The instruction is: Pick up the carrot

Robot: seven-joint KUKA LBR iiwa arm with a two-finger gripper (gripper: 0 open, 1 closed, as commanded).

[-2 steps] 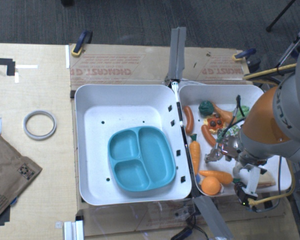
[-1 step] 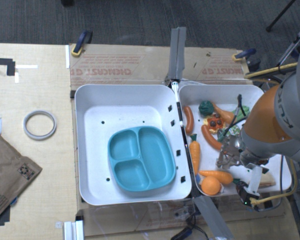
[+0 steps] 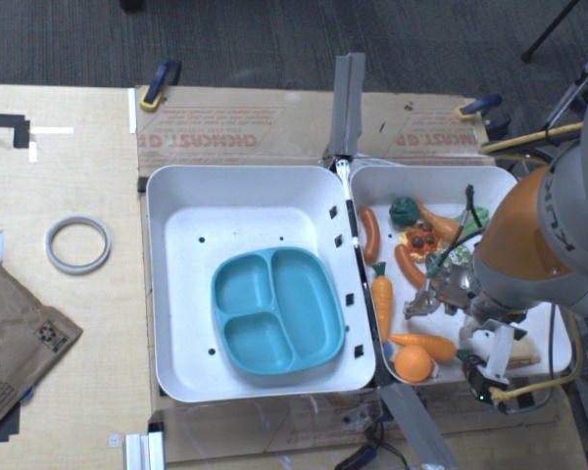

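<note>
An orange carrot (image 3: pixel 382 304) with a green top lies lengthwise by the left wall of the right bin (image 3: pixel 426 176). A second carrot-like orange piece (image 3: pixel 427 344) lies crosswise near the bin's front, beside an orange ball (image 3: pixel 413 363). My gripper (image 3: pixel 423 304) hangs low in the middle of the right bin. It is just right of the upright carrot and above the crosswise one. The grey arm with its orange band (image 3: pixel 529 243) covers the bin's right half.
The right bin also holds two red sausages (image 3: pixel 370 235), a green broccoli piece (image 3: pixel 404 211) and other toy food under the arm. The left bin (image 3: pixel 176 262) holds a blue divided plate (image 3: pixel 274 309). A tape ring (image 3: pixel 78 244) lies on the bench at left.
</note>
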